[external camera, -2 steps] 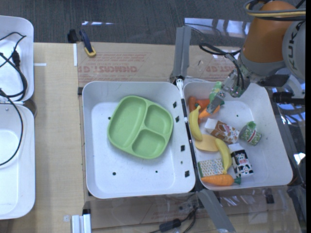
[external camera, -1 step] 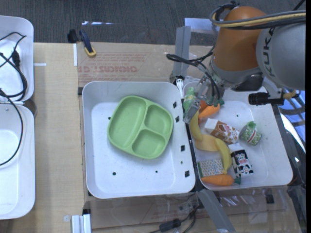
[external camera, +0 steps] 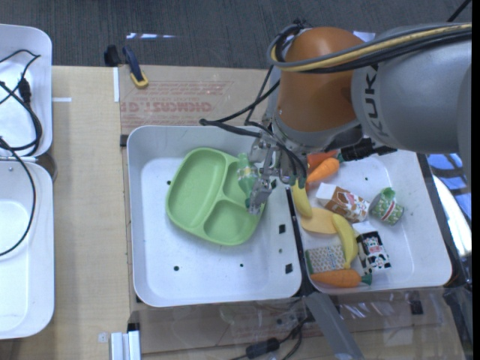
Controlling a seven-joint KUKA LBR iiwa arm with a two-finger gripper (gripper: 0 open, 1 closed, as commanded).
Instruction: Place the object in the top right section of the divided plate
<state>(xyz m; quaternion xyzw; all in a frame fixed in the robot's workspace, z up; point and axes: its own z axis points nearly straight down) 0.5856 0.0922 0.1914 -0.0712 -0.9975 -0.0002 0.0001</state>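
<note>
Claw (external camera: 259,180) was seen at the right rim of the green divided plate (external camera: 212,196). A pale green, translucent object (external camera: 246,172) appeared pinched in the claw, just over the plate's right edge. Grip was judged uncertain. If released here, the object could be dropped on the rim and rolled off the plate onto the bin floor (external camera: 217,272).
</note>
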